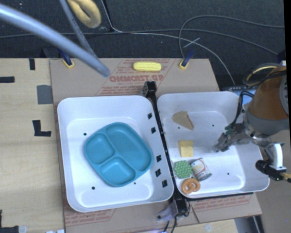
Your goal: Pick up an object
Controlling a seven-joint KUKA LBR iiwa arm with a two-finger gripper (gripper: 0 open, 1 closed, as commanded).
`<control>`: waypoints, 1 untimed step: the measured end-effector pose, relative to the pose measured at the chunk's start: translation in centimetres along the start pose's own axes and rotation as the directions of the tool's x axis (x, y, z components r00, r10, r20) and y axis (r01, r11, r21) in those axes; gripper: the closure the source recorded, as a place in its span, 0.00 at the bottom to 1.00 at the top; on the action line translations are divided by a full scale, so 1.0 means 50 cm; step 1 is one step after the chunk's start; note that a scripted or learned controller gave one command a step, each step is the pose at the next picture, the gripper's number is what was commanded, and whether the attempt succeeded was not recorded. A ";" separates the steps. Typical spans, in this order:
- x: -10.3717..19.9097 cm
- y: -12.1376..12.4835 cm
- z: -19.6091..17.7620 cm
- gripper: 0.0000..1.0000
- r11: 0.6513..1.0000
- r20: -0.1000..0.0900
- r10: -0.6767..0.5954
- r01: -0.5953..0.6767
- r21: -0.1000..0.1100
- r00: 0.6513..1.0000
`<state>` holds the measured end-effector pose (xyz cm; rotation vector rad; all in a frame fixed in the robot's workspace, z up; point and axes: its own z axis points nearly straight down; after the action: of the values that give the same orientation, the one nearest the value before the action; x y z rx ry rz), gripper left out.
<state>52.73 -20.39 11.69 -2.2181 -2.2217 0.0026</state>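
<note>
Objects for picking lie in the right bin: a tan wedge toward its far left part, a pale yellow square block nearer the middle of its left side, and 3 items clustered at the near left corner, namely a green round piece, a small tin can lying on its side just beside it, and a brown pretzel-shaped ring at the near edge. The gripper hangs over the right half of that bin, apart from all 5; whether it is spread or closed cannot be told. The left bin holds a blue divided plate with 3 compartments.
</note>
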 end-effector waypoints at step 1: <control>0.002 0.002 -0.127 1.00 1.000 0.002 0.000 0.000 -0.007 1.000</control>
<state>52.84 -20.28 18.03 -2.2229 -2.2264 -0.0033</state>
